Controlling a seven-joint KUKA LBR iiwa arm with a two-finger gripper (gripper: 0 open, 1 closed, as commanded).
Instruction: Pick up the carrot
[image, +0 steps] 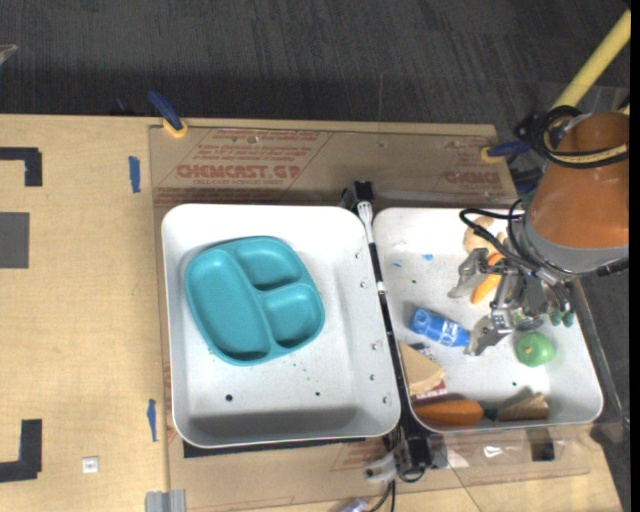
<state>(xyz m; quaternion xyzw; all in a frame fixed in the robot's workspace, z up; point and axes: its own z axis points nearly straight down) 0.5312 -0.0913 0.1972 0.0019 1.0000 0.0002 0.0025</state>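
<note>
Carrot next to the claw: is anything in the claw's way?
Nothing visible is. The claw hangs right over the small orange carrot in the right bin. The blue packet and green ball lie off to either side.

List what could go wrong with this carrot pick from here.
1. Clutter: the pincer sits low in the right bin among a blue packet and a green apple, so it may bump or grab the wrong one.
2. Identity: an orange piece lies at the pincer, while another orange item lies at the bin's near wall; I cannot tell which is the carrot.
</note>
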